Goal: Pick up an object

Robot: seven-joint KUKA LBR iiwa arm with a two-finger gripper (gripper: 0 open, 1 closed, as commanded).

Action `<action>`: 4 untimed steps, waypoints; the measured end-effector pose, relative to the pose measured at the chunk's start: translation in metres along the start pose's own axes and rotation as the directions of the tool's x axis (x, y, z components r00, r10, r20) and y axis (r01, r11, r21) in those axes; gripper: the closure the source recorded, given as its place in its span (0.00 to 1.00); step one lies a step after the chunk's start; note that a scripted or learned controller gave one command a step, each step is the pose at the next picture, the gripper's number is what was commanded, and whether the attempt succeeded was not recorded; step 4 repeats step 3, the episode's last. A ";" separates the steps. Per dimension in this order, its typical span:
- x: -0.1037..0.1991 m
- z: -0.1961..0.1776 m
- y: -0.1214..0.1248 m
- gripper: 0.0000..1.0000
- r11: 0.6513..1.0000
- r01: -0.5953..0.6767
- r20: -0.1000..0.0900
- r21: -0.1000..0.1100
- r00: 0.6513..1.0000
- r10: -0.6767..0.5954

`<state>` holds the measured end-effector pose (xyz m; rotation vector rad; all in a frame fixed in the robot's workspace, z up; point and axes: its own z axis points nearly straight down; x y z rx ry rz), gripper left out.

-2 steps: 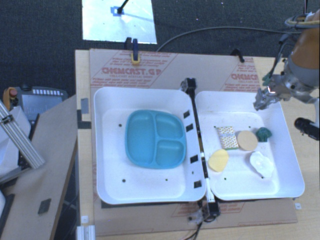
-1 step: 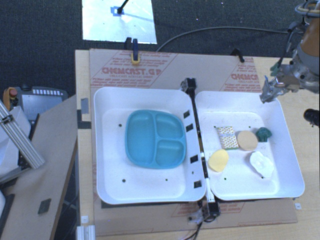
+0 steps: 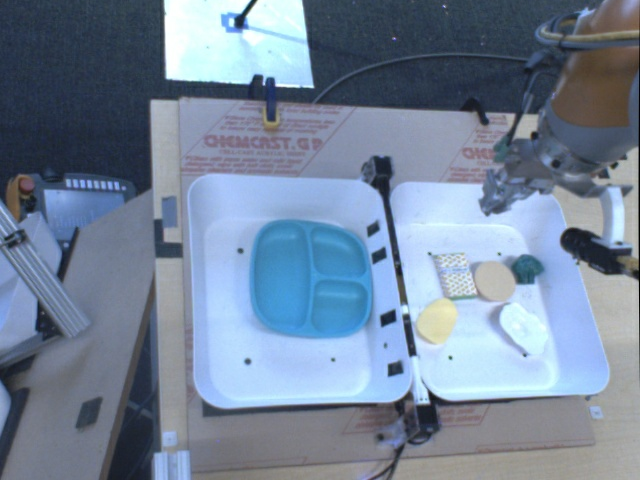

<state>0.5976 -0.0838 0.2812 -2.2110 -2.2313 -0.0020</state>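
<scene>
The right bin (image 3: pixel 570 368) holds several small items: a patterned square sponge (image 3: pixel 454 274), a round tan disc (image 3: pixel 494 281), a dark green lump (image 3: pixel 527 266), a pale yellow piece (image 3: pixel 437 321) and a white crumpled object (image 3: pixel 524 328). My gripper (image 3: pixel 497 197) hangs over the bin's far edge, above and behind these items, touching none of them. Nothing shows between its tips.
The left bin (image 3: pixel 215 368) holds a blue divided plate (image 3: pixel 310 276). A black divider with clips (image 3: pixel 392 288) runs between the bins. A yellow clamp (image 3: pixel 270 103) sits on the board behind, and a teach pendant (image 3: pixel 75 203) lies at the left.
</scene>
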 end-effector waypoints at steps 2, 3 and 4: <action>0.111 0.016 -0.023 1.00 1.000 0.001 -0.001 0.000 1.000 -0.001; 0.160 0.015 -0.040 1.00 1.000 0.000 0.000 0.000 1.000 0.000; 0.160 0.015 -0.040 1.00 1.000 0.000 0.000 0.000 1.000 0.000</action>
